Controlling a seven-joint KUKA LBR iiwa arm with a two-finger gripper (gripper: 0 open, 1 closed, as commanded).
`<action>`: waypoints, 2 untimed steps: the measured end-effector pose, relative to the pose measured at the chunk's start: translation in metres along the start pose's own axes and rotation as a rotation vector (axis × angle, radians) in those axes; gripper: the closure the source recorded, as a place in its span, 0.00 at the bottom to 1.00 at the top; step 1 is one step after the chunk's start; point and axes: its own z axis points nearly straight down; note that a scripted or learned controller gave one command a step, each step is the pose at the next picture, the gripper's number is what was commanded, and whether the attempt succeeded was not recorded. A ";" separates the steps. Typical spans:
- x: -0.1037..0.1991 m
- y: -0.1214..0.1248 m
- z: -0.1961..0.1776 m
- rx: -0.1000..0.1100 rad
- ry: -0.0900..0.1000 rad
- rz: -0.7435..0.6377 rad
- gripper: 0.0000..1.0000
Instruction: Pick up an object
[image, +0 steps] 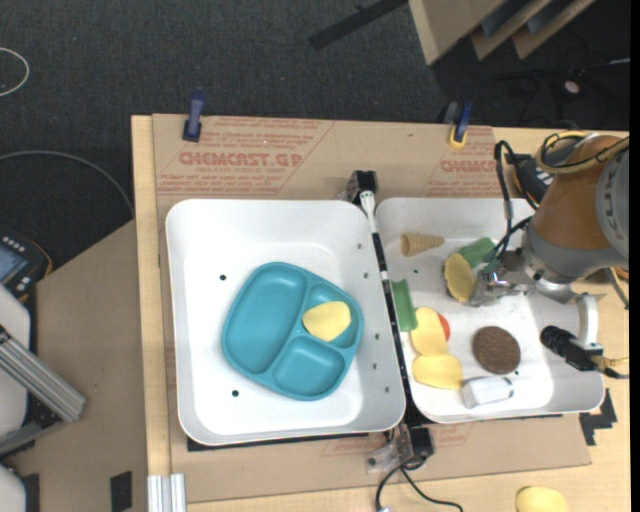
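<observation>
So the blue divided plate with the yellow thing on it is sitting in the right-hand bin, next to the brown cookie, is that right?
Not quite. The camera view shows the blue divided plate in the left bin, with the yellow thing in one of its compartments. The brown cookie lies in the right bin, apart from the plate.

Dark carpet (200, 50) surrounds a cardboard-topped bench (300, 160); blue clamps (194, 115) grip its far edge, cables (60, 170) trail left.
</observation>
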 end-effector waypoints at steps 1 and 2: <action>-0.038 -0.010 -0.173 -0.023 -0.008 -0.001 1.00; 0.025 -0.089 -0.142 0.003 0.006 -0.005 1.00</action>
